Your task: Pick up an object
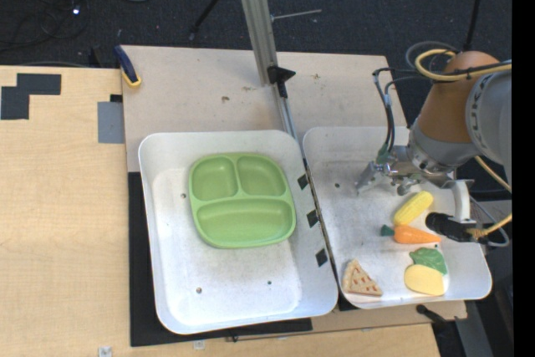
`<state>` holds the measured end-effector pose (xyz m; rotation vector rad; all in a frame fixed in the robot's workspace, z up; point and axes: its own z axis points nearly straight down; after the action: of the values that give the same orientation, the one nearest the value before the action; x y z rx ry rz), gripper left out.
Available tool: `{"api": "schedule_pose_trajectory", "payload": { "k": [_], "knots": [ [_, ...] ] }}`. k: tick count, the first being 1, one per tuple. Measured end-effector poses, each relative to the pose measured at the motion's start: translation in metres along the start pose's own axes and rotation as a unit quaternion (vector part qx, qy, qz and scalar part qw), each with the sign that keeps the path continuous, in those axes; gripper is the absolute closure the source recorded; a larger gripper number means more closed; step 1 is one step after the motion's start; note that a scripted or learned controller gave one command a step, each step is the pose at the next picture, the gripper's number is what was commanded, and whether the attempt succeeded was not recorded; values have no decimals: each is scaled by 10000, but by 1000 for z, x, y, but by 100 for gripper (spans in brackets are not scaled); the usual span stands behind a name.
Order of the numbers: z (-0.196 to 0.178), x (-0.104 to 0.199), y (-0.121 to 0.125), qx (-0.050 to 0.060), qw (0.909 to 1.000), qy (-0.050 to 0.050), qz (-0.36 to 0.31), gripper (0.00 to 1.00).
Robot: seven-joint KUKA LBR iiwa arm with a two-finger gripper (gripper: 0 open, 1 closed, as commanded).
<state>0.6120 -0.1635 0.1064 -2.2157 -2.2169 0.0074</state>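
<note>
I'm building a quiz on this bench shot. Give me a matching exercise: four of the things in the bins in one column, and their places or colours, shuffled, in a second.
Things:
1. tray
2. corn
3. carrot
4. pizza slice

Descriptions:
A. orange, lying just below the corn
B. green, with three compartments, in the left bin
C. by the right bin's front-left corner
D. yellow, nearest the gripper

Pairs: 1-B, 2-D, 3-A, 4-C
</note>
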Motion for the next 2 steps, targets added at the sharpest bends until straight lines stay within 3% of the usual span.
{"api": "schedule_pose_trajectory", "payload": {
  "k": [1,2],
  "knots": [
    [16,1,2,-39,10000,-5,2,0],
    [4,1,3,-62,10000,5,8,100]
  ]
}}
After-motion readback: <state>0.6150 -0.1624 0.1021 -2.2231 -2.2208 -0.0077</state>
